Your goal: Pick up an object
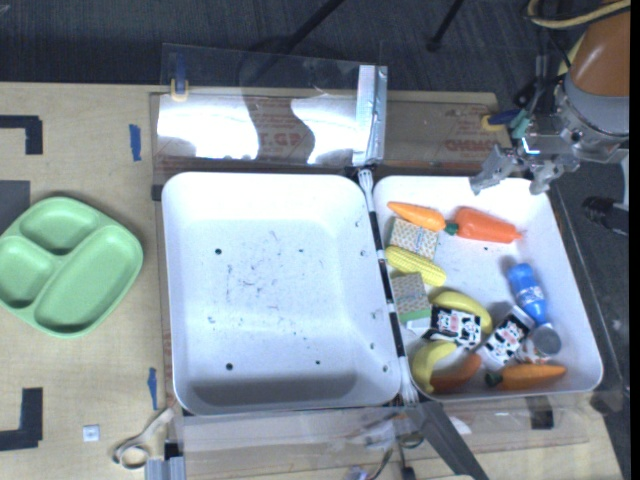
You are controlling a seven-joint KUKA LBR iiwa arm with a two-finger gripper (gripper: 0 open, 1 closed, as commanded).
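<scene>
orange and yellow plastic crowds the near corner of the right bin (585, 313): a toy carrot (530, 374) lies along the front wall, a banana (432, 360) curves beside it, and two small black-and-white cartons (456, 325) sit among them. a blue bottle (527, 290) rests a little further in, near the right wall. behind these, towards the divider, lie a corn cob (415, 263) and two flat, pale speckled slabs (414, 238) — possibly toy bread or crackers, too small to be sure. furthest in are two more carrots, a slim one (416, 215) and a thicker one (486, 227) with a green stem end.

the gripper (512, 166) hangs over the bin's far right corner with its fingers apart and nothing between them. nothing is picked yet.

to do this well, i'd judge the thick far carrot the best target — it lies nearly under the gripper, apart from the clutter, and its tapered body offers a clear width to close across. dropping straight down and closing across the short axis near the middle would resist slipping on the smooth, hard plastic. the front pile is tightly packed and looks prone to a miss.

the left bin (270, 288) is smooth white, faintly scuffed. a green divided plate (65, 265) sits on the bench at far left.
</scene>
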